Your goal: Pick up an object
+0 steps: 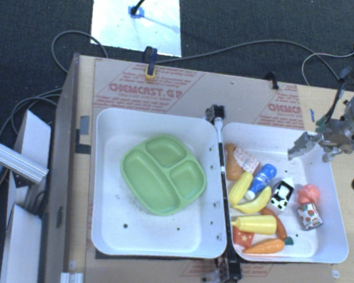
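Observation:
My gripper point(311, 153) hangs over the back right part of the right bin point(333, 237), with its two fingers spread open and nothing between them. Below and to its left lies a heap of toys: a blue bottle point(262, 179), two yellow bananas point(241, 187), a black and white block point(281, 195), a pink toy point(309, 193), a spotted can point(310, 216), a yellow cylinder point(256, 224), an orange carrot point(264, 246) and a red star block point(242, 237). The gripper touches none of them.
The left bin point(109, 231) holds a green divided plate point(163, 175). A black clamp bar point(220, 173) runs along the rims between the two bins. Cardboard lies under both bins, and cables trail across the dark floor behind.

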Robot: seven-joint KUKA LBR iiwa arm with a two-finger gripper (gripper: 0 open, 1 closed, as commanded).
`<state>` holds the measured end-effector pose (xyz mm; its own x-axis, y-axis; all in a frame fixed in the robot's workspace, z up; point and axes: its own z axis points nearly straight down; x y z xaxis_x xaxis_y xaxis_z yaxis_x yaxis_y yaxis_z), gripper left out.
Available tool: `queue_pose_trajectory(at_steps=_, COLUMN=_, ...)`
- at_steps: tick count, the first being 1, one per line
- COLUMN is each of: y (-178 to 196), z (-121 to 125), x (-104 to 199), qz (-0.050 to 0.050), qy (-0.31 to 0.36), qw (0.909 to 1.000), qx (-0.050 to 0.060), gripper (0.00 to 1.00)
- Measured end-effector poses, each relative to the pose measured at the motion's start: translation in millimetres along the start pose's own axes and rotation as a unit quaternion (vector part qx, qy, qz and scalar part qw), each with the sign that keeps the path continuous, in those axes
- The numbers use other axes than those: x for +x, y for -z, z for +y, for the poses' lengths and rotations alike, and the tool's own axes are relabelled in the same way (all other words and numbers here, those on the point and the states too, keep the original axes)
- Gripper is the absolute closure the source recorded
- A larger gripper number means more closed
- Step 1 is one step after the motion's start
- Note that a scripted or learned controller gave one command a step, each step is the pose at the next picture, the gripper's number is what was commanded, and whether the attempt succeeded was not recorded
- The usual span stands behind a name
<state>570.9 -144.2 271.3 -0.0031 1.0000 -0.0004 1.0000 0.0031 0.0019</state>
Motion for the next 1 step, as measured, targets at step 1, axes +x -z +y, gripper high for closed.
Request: queue_pose_trajectory(at_steps=1, y=-155.8, z=2.4, x=40.4, qz=0.0, qy=0.0, qw=1.0, qx=-0.001, gripper=0.0)
